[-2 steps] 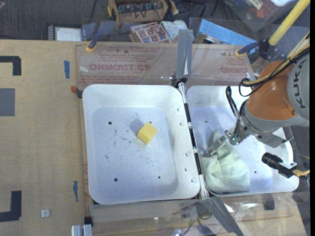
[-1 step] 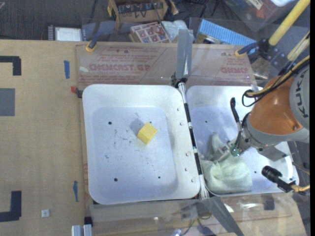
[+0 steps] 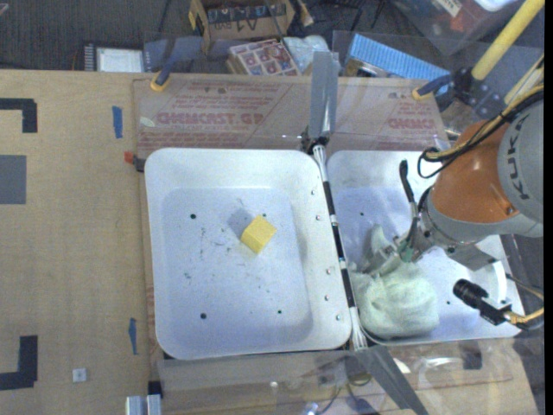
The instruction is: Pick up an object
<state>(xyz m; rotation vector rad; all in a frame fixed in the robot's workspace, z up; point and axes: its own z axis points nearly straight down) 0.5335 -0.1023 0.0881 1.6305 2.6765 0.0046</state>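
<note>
A small yellow block lies alone near the middle of the left bin. In the right bin, a pale, crumpled soft bundle rests against the front left corner. My gripper reaches down from the right, just above the bundle's upper left edge and close to the wall between the bins. The arm's orange band hangs over the right bin and hides part of its floor. I cannot make out whether anything is between the fingers.
A cardboard sheet lies behind the bins, with boxes and clutter beyond it. Wooden bench surface stretches to the left.
</note>
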